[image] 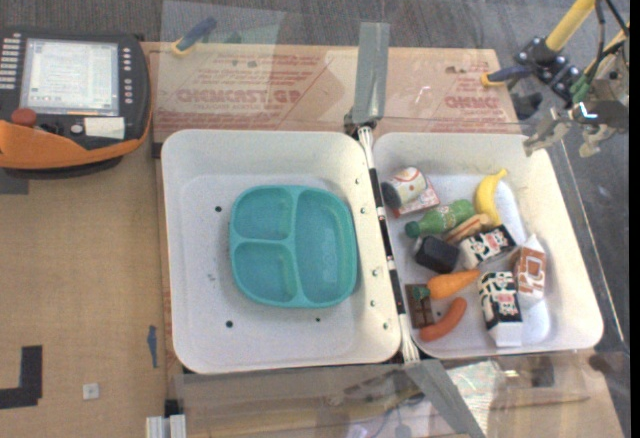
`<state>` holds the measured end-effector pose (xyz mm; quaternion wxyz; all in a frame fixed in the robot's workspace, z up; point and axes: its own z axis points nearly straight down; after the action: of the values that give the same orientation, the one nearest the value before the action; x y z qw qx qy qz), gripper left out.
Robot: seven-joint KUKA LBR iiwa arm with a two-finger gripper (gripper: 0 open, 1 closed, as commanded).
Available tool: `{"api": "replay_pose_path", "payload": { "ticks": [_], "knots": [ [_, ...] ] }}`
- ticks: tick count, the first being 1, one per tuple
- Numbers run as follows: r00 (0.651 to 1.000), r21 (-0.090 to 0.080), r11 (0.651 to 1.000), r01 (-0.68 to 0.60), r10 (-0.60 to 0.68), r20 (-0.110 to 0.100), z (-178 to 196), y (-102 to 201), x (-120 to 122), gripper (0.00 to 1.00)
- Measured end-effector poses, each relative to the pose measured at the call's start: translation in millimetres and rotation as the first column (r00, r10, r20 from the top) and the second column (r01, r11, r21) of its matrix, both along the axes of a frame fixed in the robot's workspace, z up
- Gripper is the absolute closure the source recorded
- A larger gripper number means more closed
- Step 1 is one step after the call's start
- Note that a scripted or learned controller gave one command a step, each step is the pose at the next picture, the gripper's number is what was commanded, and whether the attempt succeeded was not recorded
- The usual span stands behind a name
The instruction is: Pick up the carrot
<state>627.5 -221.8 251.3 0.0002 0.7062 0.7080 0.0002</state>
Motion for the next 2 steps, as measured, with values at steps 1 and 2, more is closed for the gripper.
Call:
{"api": "replay_pose_path", "payload": {
  "ticks": [1,2],
  "knots": [
    [0.970,-0.001,0.970,-0.241,0.241,0.002,-148,85,-7,0.00],
    [0.980,-0.008,0.980,-0.200,0.201,0.013,-158,103,35,0.00]
  ]
}}
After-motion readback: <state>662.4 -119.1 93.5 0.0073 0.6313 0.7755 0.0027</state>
